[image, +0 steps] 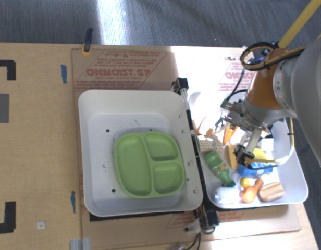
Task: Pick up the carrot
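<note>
The carrot point(229, 134) is a slim orange piece standing slanted in the upper left part of the right bin point(298, 184). My gripper point(231, 123) hangs right over the carrot's top end, at the end of the grey arm that reaches in from the right. The gripper's body covers the top of the carrot, and I cannot make out whether it touches it.
The left bin point(93, 119) holds a green divided plate point(149, 163). Around the carrot in the right bin lie a green bottle-like toy point(219, 166), a yellow piece point(258, 154), a blue piece point(257, 169), an orange pear shape point(249, 192) and a bread roll point(270, 191).
</note>
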Controlling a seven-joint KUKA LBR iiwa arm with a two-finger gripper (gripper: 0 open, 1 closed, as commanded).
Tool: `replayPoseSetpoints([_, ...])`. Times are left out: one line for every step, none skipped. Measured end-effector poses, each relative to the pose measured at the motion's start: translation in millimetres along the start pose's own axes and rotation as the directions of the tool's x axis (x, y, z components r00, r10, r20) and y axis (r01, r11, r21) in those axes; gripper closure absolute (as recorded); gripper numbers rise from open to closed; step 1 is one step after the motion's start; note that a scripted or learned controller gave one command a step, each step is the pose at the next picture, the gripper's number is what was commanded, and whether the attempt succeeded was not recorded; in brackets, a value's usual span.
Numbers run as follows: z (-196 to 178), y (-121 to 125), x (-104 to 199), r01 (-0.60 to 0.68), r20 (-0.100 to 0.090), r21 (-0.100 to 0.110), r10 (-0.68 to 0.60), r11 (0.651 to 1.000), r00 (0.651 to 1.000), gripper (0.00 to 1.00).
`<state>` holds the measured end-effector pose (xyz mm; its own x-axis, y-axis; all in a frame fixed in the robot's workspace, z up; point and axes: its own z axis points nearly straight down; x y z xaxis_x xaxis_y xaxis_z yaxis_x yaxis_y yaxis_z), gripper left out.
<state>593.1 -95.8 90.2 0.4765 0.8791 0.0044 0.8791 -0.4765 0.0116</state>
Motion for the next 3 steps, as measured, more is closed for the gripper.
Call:
replayPoseSetpoints([-0.2, -15.2, -22.3, -0.4, 0.001, 0.005, 0.4, 0.917, 0.917, 0.0])
replayPoseSetpoints([1.0, 11.0, -3.9, -0.679, 0.006, 0.005, 0.679, 0.734, 0.734, 0.0])
replayPoseSetpoints([-0.2, -22.4, -14.2, -0.689, 0.005, 0.003, 0.689, 0.725, 0.725, 0.0])
